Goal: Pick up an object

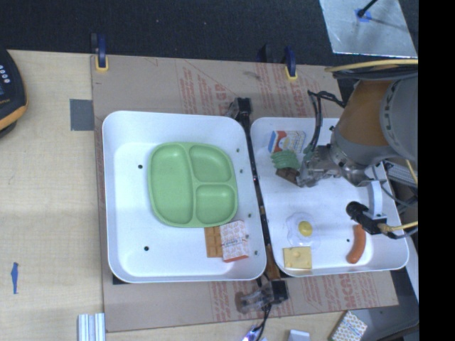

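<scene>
Grey robot arm fills the frame's upper right, its gripper lowered into the right bin at a green object. Whether it holds anything cannot be told. Judging by this, the grasp is under way; lifting comes next.

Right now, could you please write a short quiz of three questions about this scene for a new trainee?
1. True or false: the green divided plate lies in the left bin.
2. Which thing lies nearest the front right corner of the right bin? A) the sausage B) the fried egg C) the cheese slice
3. Fill in: the gripper is low over the ______ part of the right bin, beside a green object.

Key: 1 true. 2 A. 3 back (far).
</scene>
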Controlling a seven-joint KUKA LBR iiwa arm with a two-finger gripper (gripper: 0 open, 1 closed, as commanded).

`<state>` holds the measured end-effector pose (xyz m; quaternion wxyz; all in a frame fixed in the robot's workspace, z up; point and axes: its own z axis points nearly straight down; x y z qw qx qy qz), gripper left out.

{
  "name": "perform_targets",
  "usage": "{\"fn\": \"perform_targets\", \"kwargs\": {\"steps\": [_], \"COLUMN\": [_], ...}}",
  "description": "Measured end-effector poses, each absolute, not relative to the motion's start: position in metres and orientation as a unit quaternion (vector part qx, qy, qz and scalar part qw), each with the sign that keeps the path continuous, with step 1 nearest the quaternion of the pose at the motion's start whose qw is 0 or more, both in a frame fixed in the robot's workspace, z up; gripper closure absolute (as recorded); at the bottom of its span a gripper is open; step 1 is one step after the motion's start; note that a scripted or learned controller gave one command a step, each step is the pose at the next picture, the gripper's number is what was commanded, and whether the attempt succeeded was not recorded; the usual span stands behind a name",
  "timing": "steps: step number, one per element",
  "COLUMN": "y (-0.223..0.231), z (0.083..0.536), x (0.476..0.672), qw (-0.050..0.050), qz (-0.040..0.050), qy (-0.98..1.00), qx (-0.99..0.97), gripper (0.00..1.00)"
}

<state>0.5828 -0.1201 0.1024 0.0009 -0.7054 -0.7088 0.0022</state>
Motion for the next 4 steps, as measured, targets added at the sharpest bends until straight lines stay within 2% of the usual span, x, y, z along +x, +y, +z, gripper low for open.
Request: {"fn": "perform_targets", "kwargs": {"steps": [1,2,3,4], "y": [-0.120,-0.100,-0.102,-0.161], "z": [0.102,0.092,0.103,0.097], "x": [0.583,0.612,0.611,0.596], "qw": [0.001,0.000,0.000,0.001], "qz": [0.0024,0.0005,0.0010,0.0019], "qy": [-0.709,-0.710,-0.710,-0.707], "qx": [-0.705,-0.704,-0.704,-0.708], "gripper": [0.00,0.00,1.00,1.00]}}
